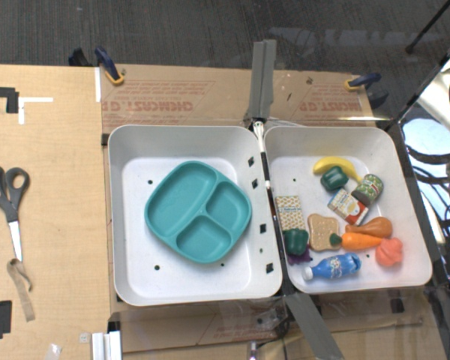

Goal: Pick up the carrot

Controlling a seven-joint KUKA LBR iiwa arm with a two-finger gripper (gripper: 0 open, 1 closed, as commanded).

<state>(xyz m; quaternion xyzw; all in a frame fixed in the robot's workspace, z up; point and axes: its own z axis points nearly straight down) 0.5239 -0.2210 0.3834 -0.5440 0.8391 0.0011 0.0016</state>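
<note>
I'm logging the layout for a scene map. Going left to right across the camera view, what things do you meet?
Scissors → teal divided plate in the left bin → cracker → slice of bread → carrot → peach-coloured fruit near the right bin wall.

You will find the orange carrot (360,240) lying on its side, green end left, in the right bin (416,265).

Mirrored "CHEMCAST GP" print on brown paper sheet (172,100).
</note>
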